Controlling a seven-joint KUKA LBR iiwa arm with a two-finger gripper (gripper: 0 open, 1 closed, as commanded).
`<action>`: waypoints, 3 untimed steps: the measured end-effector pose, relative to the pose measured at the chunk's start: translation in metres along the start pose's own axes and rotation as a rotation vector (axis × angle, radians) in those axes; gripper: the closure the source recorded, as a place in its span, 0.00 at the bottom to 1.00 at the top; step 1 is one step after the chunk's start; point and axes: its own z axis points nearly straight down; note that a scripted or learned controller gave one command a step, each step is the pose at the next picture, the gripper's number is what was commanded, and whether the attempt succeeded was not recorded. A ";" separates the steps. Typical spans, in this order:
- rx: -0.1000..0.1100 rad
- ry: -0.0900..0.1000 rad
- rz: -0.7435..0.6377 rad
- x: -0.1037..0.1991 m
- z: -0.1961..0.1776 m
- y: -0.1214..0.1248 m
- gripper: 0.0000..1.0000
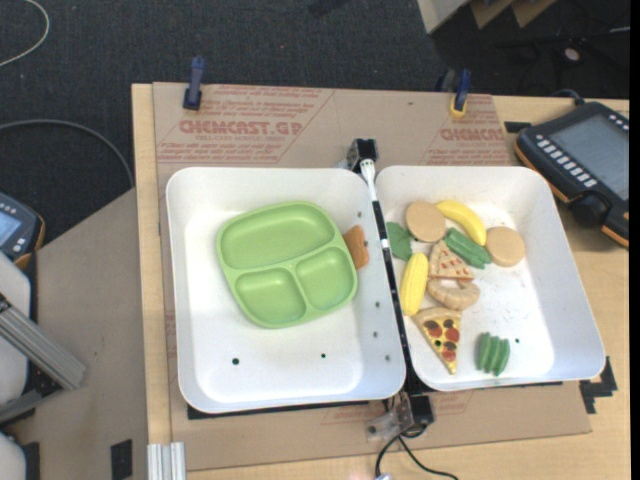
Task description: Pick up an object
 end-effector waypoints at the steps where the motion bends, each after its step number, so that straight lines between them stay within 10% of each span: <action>1: 0.013 0.007 -0.006 -0.038 0.108 0.000 1.00; 2: -0.006 0.006 -0.021 0.060 0.044 0.022 1.00; 3: -0.005 0.000 -0.004 -0.008 0.004 0.000 1.00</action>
